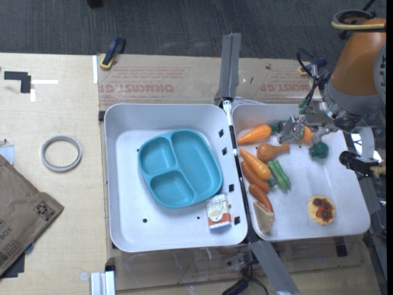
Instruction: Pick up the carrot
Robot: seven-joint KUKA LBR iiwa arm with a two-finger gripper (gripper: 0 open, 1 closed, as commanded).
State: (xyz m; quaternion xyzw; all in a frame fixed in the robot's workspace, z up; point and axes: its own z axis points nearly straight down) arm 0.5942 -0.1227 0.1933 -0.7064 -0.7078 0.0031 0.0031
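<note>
An orange carrot with a green top lies at the back left of the right bin, pointing left. My gripper hangs low just to the right of its leafy end. A second orange piece with a green tuft lies right beside the gripper, partly hidden by it. Several more carrots lie stacked along the bin's left wall.
The right bin also holds a tan pear-shaped item, a green vegetable, a wedge of bread and a small pizza. The left bin holds a blue divided plate and a small carton.
</note>
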